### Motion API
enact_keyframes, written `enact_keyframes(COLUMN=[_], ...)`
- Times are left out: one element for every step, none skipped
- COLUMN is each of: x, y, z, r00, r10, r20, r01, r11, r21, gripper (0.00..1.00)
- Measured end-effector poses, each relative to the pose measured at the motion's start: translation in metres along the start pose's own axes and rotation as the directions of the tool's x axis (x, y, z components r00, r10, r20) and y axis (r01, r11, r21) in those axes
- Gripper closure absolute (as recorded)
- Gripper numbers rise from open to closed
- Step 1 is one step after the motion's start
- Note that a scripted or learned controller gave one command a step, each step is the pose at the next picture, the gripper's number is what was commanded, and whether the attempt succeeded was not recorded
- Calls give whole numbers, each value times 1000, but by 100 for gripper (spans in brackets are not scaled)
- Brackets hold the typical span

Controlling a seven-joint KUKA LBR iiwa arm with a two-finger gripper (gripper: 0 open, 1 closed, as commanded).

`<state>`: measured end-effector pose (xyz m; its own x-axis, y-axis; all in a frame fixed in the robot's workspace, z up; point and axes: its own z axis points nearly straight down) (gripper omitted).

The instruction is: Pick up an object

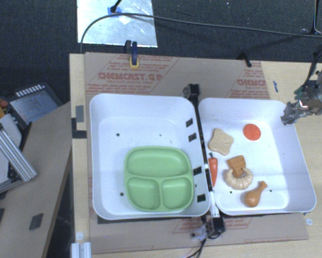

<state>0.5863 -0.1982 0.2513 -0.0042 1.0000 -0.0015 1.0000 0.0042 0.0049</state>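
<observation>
1. Gripper (290,113): at the far right rim of the right bin (279,107), above the bin's upper right corner; whether it is open or closed cannot be told, and nothing is seen in its grasp
2. Left bin (139,109): holds a green divided tray (158,177) with three compartments, lying toward the near side
3. Right bin, contents:
   - red-orange disc (251,131), nearest the gripper but apart from it
   - slice of toast (221,141), left of the disc
   - carrot (213,169), against the left wall
   - brown block (236,164), touching a pale garlic-like bulb (239,178)
   - chicken drumstick (254,194), near the front
</observation>
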Motion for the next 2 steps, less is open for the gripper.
enact_keyframes(x=[52,109], y=[-16,-17], z=[8,1], r00=[1000,1000], r10=[-4,-6], r20=[-3,-4], r01=[4,6], r11=[1000,1000], r21=[4,3], gripper=[100,100])
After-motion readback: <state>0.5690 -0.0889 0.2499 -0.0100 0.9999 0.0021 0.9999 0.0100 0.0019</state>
